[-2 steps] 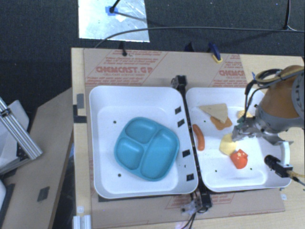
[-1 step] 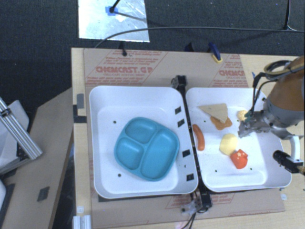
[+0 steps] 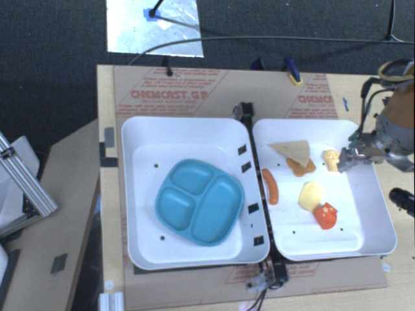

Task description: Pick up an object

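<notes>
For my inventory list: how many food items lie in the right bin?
6. A sausage by the left wall, a bread slice at the top, a brown piece under it, a small yellow piece beside the gripper, a yellow fruit and a strawberry lower down.

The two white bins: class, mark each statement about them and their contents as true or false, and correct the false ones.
1. The blue divided plate lies in the left bin. True.
2. The hot dog lies on the blue divided plate. False: it lies in the right bin, near the divider between the bins.
3. The gripper is over the left bin. False: it is at the right bin's right side, beside the small yellow item.
4. The red item lies next to the yellow ball-shaped item. True.
5. The bread slice lies in the right bin. True.
</notes>
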Controlling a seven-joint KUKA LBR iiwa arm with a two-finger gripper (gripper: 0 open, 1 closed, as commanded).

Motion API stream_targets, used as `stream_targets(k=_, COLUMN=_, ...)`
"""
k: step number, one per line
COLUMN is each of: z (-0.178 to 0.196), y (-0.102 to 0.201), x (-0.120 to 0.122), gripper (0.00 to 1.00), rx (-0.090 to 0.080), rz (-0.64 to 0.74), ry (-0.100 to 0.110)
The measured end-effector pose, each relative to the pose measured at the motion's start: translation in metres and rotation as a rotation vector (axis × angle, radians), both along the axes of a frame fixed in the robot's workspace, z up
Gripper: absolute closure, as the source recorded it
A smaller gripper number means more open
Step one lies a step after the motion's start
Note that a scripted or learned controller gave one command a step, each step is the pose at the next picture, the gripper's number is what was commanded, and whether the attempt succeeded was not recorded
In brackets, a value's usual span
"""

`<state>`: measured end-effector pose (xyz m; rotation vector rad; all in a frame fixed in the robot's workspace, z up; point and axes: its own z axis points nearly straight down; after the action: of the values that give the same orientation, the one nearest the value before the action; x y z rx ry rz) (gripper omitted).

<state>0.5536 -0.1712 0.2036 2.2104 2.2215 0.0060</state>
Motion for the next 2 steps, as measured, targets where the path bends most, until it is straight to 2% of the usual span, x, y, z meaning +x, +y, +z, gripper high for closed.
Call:
stream_targets(k=1, z=0.054, y=0.0, x=0.002, gripper=1.0, rx=0.0, rz=0.001, ry=0.001)
stream_targets(k=2, z=0.048, y=0.062, x=0.006, gripper=1.0, rx=0.005, rz=0.006, ry=0.007)
